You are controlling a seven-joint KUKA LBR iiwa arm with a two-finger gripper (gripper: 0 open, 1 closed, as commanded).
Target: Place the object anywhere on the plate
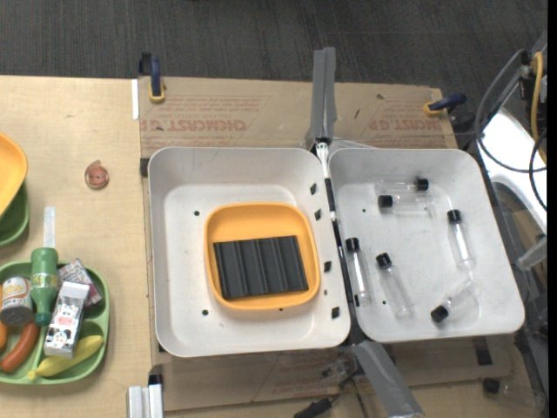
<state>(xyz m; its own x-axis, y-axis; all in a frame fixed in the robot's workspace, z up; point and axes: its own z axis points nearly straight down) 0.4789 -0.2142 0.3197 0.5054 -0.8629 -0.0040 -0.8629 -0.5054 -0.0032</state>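
**Where the block lies: on the plate, left bin**

Where the orange plate (pixel 261 213) sits in the middle of the left bin (pixel 174 259), a dark grey ribbed block (pixel 261 266) lies flat on it. The block is wholly inside the plate's rim, towards the plate's near edge. Its ribs run away from the camera. Nothing touches the block from above.

The gripper's state cannot be told from this view.

Right bin (pixel 418 329), just beside the left one:
- Several clear vials with black caps are scattered across it.
- One vial (pixel 354 268) lies along the wall next to the left bin.
- A second (pixel 393 284) is angled near the middle.
- A third (pixel 459 238) is towards the right wall.
- A fourth (pixel 454 304) is at the near right corner.
- More clear tubes (pixel 405 200) are at the far side; I cannot tell how many.

A grey metal post (pixel 324 94) stands at the far end of the seam between the bins. Both bins rest on a cardboard sheet (pixel 235 111), which blue clamps (pixel 150 68) hold at its far corners.

The wooden bench top (pixel 70 111) is well apart to the left:
- A green tray (pixel 87 355) holds toy food, with a green bottle (pixel 43 281) upright on it.
- A yellow-orange bowl (pixel 9 177) is cut by the picture's edge.
- A small pink round thing (pixel 97 175) lies alone.

Cables (pixel 513 103) hang at the far right.
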